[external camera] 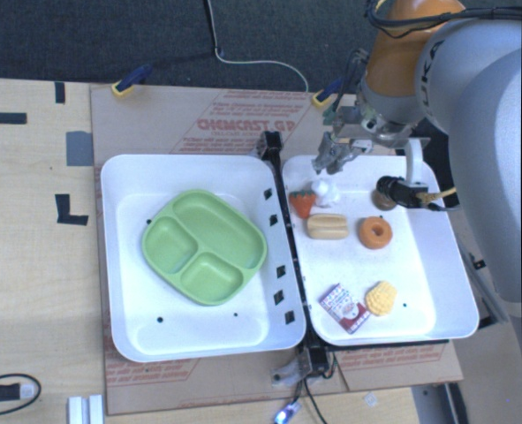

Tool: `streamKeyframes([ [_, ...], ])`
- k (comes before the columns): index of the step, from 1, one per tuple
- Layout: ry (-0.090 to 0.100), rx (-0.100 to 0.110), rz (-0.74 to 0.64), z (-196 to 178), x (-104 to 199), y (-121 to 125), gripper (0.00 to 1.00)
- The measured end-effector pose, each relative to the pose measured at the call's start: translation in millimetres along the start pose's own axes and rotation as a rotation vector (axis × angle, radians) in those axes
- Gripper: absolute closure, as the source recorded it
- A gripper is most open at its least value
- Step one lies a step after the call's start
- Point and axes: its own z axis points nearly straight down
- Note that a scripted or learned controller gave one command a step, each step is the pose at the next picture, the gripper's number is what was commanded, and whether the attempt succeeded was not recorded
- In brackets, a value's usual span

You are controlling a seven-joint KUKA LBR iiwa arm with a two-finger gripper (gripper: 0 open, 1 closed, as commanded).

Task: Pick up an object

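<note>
My gripper [329, 161] hangs over the far left corner of the right bin [437, 272], pointing down. Just below it lies a small white object [325, 188], with a red-orange piece [303, 205] touching it on the left. A tan bun [327, 226] and a brown donut [375, 232] lie a little nearer the front. A dark round object [391, 193] sits to the right of the gripper. A red packet [342, 306] and a yellow corn piece [381, 298] lie near the front wall.
The left bin [124, 237] holds a green divided plate [204, 246]. A black divider with clips [278, 228] runs between the bins. The grey arm [481, 87] looms over the right bin's far right side. A cable [243, 58] crosses the cardboard behind.
</note>
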Motion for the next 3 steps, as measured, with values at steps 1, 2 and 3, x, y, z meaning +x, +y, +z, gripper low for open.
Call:
streamKeyframes([
  [1, 0.002, 0.007, 0.008, 21, -21, -83, 1.00],
  [2, 0.007, 0.001, -0.012, 20, 147, -117, 1.00],
  [3, 0.005, -0.006, -0.002, -84, 171, -166, 1.00],
])
